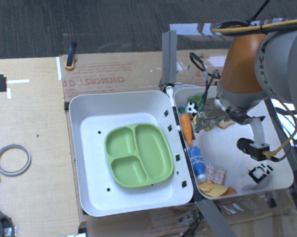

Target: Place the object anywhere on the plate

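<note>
A green three-compartment plate lies in the middle of the left white bin with nothing on it. My gripper is down in the right bin, at its back left, just right of an orange carrot that lies along the bin's left wall. A small black-and-white toy and a green item sit right behind the gripper. The wrist and its fittings hide the fingertips, and I see nothing clearly between them.
Along the right bin's left wall, in front of the carrot, lie a blue bottle, a red-patterned packet and a yellow piece. A small black-and-white thing sits front right. A grey tape ring rests on the bench at left.
</note>
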Controlling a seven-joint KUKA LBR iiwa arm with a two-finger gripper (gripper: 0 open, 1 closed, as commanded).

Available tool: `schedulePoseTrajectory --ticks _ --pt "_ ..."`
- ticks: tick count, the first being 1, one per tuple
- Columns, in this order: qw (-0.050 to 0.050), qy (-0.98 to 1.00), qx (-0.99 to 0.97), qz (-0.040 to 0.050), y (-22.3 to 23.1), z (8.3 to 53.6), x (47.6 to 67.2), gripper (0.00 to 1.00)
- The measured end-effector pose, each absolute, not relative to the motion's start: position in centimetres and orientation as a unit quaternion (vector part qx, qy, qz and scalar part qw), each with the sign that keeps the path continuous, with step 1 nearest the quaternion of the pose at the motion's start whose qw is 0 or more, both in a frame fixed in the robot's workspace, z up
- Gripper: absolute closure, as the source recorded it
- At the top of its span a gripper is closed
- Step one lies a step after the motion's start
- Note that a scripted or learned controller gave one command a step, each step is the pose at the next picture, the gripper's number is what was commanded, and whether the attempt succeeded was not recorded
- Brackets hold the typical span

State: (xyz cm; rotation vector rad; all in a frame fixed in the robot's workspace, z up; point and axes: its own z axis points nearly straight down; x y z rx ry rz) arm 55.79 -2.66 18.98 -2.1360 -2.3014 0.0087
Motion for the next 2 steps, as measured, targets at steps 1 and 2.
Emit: schedulePoseTrajectory --ticks 1,2 --pt "0.001 -0.806 -0.592 0.0014 5.48 19.11 53.86 1.00" --pt "0.001 -0.806 -0.592 0.0015 5.46 19.11 53.86 0.00"
